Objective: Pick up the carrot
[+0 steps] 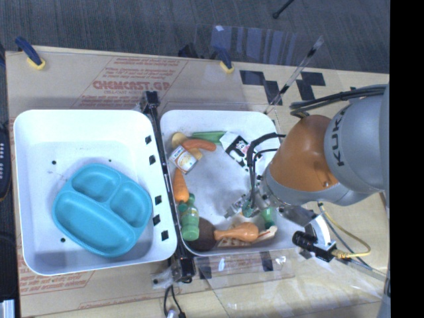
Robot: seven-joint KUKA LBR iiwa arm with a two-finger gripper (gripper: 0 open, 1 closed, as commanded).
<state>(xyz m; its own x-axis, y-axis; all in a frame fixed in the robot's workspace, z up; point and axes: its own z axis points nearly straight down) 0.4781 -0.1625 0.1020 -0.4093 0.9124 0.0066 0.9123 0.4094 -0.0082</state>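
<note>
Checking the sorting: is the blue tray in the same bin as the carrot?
No: the blue tray lies in the left bin, the carrot in the right bin.

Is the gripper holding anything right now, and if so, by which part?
Cannot be told: the gripper sits low in the right bin, away from the carrot by the left wall.

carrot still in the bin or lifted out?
In the bin. The carrot lies flat by the right bin's left wall, apart from the arm.

Carrot point(180, 185) in right bin point(218, 119), left side
</note>
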